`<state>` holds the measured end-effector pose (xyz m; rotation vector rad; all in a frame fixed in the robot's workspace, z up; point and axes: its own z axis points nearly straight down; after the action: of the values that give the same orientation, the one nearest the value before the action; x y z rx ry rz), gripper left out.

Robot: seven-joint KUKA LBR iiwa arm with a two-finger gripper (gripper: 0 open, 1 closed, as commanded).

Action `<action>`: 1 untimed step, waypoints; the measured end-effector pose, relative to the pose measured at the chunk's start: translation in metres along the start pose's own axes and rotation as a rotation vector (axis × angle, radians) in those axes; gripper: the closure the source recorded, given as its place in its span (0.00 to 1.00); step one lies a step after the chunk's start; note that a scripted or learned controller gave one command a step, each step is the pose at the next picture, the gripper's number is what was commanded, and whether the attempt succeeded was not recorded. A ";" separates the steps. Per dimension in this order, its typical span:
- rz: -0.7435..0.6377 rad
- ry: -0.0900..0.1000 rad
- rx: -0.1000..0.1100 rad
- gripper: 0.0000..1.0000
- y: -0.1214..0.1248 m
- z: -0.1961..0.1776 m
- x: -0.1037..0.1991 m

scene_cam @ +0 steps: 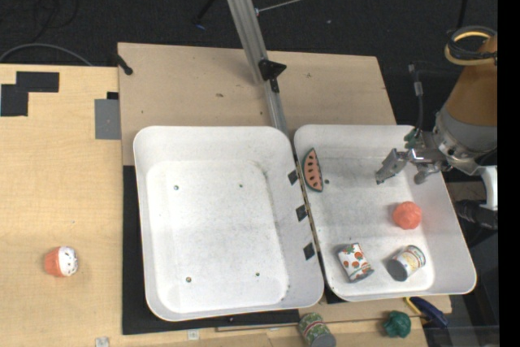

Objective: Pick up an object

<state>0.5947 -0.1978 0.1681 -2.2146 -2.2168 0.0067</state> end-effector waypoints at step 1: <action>0.002 0.000 -0.002 0.00 0.000 0.044 0.002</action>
<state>0.5943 -0.1958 0.1246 -2.2173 -2.2161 0.0055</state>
